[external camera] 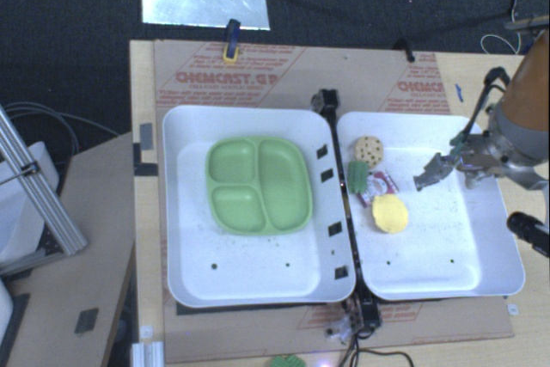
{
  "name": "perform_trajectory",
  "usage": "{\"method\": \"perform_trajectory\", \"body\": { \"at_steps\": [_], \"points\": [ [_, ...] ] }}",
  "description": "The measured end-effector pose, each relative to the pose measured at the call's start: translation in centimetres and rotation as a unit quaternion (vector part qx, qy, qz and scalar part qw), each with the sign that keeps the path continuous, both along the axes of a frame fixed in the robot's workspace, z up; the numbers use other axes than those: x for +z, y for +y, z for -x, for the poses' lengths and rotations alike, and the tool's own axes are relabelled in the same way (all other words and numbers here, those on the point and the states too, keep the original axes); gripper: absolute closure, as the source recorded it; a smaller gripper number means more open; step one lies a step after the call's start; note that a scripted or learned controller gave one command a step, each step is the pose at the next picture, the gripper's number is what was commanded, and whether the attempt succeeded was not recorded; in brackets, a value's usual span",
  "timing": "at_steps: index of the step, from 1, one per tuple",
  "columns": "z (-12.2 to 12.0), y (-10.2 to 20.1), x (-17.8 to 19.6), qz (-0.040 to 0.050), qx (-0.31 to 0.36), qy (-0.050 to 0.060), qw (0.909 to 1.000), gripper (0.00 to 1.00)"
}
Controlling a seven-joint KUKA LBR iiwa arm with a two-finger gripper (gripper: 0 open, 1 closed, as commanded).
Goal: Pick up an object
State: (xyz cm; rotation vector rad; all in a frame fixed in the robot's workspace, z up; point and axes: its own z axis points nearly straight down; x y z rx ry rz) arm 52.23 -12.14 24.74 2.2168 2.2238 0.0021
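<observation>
Watching from the overhead feed. The arm [524, 112] is reaching in from the right, its orange band sitting above the right bin's [430, 275] right wall. The gripper [427, 178] is hanging over the upper right part of that bin, pointing toward the bin's middle. I am seeing nothing between its fingers, but the angle and blur are hiding the tips, so I cannot tell whether they are spread or pressed together.

The pickable things are clustering along the right bin's left edge, well apart from the gripper. A round speckled cookie [369, 150] is lying nearest the upper left corner. Just below it, a small green toy [357, 177] is resting against the left wall, touching or nearly touching a crumpled pink-and-white wrapper [380, 183]. A yellow round piece [390, 214] is sitting just below the wrapper, toward the bin's middle.

The left bin [185, 271] is carrying a pale green divided tray [259, 185], three compartments, lying flat near the bin's centre.

Both bins are resting side by side on a cardboard sheet [284, 73] with red lettering, which is covering the bench [142, 99]. A yellow clamp [231, 44] is gripping the cardboard's far edge.
</observation>
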Motion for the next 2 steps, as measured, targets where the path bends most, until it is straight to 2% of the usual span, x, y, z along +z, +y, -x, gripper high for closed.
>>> {"method": "perform_trajectory", "body": {
  "at_steps": [1,2],
  "points": [
    [-0.2,2.6,-12.2,-0.0016,0.001,0.006,1.0000,0.00],
    [-3.0,2.0,-16.5,0.0000,0.000,0.001,1.0000,0.00]
  ]
}}
